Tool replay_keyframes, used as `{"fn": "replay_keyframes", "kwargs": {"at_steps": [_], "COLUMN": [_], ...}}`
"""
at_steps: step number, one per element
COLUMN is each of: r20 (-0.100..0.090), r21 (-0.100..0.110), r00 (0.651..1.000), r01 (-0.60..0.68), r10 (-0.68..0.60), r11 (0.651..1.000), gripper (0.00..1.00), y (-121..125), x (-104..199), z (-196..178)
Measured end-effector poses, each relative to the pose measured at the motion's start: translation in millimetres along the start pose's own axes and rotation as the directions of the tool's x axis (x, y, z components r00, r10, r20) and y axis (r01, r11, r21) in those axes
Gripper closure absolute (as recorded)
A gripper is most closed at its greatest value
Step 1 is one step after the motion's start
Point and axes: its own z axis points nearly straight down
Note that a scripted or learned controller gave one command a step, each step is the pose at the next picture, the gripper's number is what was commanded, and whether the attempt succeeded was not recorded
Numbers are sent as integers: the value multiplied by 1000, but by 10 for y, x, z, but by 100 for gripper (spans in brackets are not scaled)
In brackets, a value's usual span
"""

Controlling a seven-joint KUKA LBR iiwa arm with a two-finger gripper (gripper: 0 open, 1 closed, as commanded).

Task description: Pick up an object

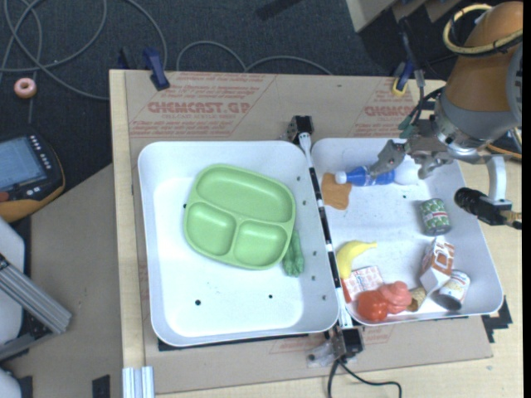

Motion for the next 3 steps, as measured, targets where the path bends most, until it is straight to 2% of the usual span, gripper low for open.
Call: {"fn": "replay_keyframes", "kwargs": {"at_steps": [1, 2, 3], "r20": [1, 1, -4], "r21": [1, 0, 0], "r00": [1000, 1000, 1000], "r01": [-1, -1, 2], "r10": [1, 1, -2], "r11": [1000, 1000, 1000], "gripper": [0, 0, 0], "y": [-77, -428, 44], "x": [-518, -878, -992], "z": [253, 378, 1215]}}
